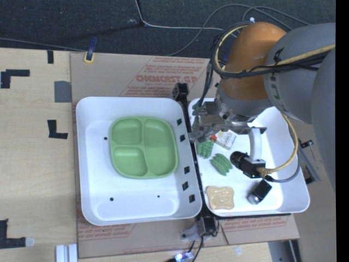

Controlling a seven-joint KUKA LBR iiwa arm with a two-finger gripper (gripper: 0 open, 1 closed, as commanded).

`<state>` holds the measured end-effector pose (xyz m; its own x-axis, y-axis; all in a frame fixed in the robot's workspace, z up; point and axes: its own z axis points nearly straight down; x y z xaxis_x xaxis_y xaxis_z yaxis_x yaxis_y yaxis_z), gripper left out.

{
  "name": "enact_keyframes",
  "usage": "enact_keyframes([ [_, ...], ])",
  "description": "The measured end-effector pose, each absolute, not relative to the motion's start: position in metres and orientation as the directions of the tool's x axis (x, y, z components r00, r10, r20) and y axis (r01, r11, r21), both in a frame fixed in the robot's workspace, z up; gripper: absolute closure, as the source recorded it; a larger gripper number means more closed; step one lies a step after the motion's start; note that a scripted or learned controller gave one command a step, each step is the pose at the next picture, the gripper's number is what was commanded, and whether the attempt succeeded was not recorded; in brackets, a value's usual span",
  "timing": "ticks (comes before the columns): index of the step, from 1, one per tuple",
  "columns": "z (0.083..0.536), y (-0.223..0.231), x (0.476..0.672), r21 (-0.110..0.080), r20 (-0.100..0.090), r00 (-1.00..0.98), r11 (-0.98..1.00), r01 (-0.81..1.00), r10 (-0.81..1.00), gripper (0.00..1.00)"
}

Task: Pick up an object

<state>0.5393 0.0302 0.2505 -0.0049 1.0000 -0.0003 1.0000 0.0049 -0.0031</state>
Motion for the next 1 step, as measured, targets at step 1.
enact_keyframes([
  [1, 0.2509, 0.0838, 0.5592, -0.001, 0.0, -0.006, 0.006, 1.0, 1.0, 1.0],
])
